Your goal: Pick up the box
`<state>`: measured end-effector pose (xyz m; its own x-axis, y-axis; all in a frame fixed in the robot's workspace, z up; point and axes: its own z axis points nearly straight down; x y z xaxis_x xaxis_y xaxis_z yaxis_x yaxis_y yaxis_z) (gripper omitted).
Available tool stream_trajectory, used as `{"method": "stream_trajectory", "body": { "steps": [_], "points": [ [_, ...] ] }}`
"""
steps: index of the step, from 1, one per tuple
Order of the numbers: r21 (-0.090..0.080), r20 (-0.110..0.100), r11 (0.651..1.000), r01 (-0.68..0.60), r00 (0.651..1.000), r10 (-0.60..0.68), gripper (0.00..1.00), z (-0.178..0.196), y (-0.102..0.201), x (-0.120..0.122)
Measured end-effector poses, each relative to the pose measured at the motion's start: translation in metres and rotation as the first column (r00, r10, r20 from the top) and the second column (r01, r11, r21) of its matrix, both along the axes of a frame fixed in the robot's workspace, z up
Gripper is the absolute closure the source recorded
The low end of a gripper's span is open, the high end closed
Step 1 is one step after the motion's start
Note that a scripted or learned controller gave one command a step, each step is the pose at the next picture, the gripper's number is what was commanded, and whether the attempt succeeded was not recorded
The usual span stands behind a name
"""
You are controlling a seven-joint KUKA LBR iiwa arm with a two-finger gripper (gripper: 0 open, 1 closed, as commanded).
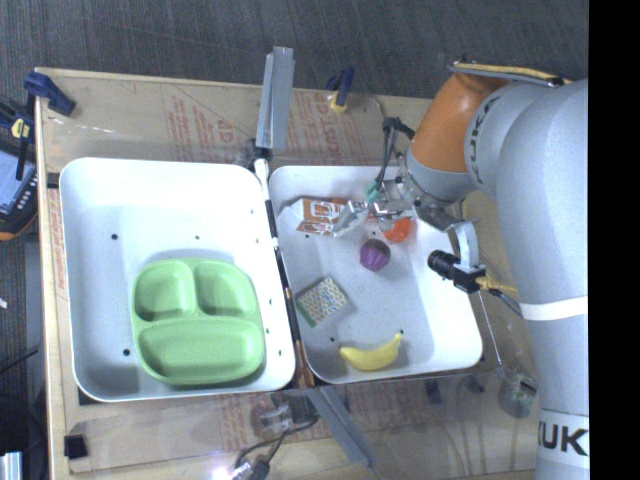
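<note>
The box is a small orange and white carton lying flat near the back left corner of the right bin. My gripper reaches in from the right and is low over the bin floor, right beside the box's right end. Whether it touches the box is unclear. The grey arm with its orange band rises behind it over the bin's back right corner.
An orange item and a purple round item lie just right of and below the gripper. A checkered packet and a banana lie nearer the front. The left bin holds a green divided tray.
</note>
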<state>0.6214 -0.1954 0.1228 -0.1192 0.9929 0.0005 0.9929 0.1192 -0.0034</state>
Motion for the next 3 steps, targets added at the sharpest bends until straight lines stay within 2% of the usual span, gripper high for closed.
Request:
{"method": "stream_trajectory", "body": {
  "steps": [1, 2, 3],
  "points": [
    [0.001, 0.001, 0.99, -0.139, 0.99, 0.139, 0.0, -0.031, 0.009, -0.015],
    [-0.001, 0.003, 0.999, -0.053, 0.999, 0.053, 0.0, 0.031, -0.013, 0.0],
    [0.0, 0.0, 0.999, -0.048, 0.999, 0.048, 0.0, -0.025, -0.013, -0.028]
  ]
}}
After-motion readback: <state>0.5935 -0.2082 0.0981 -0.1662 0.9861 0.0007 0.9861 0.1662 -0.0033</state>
